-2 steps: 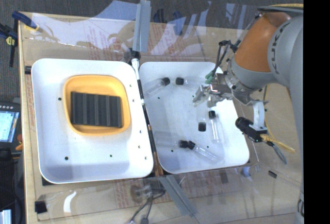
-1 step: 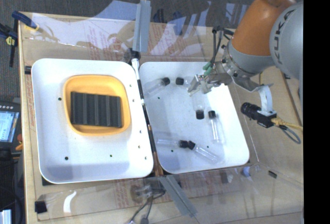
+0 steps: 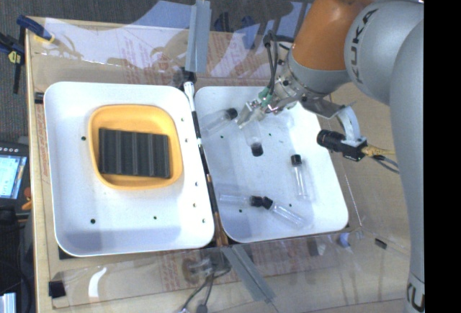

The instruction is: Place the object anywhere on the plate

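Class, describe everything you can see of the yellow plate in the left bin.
The plate is a rounded rectangle with a raised yellow-orange rim, plastic by its look. Its middle holds a dark ribbed panel of parallel grooves. It lies flat on the floor of the left bin, toward the far side. Nothing lies on it, and the arm is not near it.
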Action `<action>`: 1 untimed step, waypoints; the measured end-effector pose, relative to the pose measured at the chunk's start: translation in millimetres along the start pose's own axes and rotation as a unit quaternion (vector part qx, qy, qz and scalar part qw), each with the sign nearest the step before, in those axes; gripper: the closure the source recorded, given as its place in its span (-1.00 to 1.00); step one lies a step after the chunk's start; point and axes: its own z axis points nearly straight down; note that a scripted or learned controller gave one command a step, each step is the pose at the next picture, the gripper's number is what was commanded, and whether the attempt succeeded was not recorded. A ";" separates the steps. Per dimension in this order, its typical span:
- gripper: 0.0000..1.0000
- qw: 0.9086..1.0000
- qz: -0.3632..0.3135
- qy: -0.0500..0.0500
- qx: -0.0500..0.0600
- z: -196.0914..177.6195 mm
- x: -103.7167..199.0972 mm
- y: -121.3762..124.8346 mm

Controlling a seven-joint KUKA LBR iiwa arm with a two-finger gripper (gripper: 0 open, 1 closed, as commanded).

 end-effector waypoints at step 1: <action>1.00 0.999 -0.038 -0.001 -0.001 -28.9 32.6 39.7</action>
